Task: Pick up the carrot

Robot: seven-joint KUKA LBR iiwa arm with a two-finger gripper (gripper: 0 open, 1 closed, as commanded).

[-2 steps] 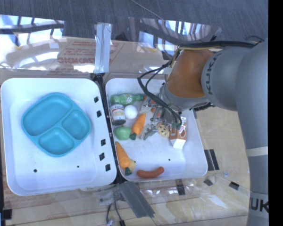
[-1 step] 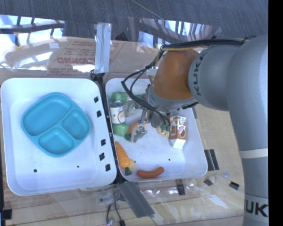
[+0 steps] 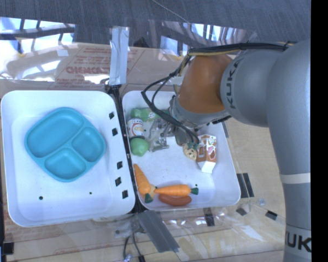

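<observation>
Over the right bin [image 3: 225,185], the gripper [image 3: 163,136] hangs low near its upper left part, the arm [image 3: 251,91] reaching in from 3 o'clock. Whether the jaws are open or closed I cannot tell; the metal parts blur together, and nothing clearly sits between them. A green ball [image 3: 139,146] lies just at 8 o'clock of the gripper, a can [image 3: 135,127] at 9 o'clock, a carton [image 3: 208,152] at 3 o'clock. Well apart at 6 o'clock, the carrot [image 3: 175,190] lies flat near the bin's bottom edge, touching a sausage [image 3: 175,200] below it. Another carrot [image 3: 142,182] lies slanted just at its 9 o'clock. Inside the left bin [image 3: 22,201] rests a blue plate [image 3: 65,143].
</observation>
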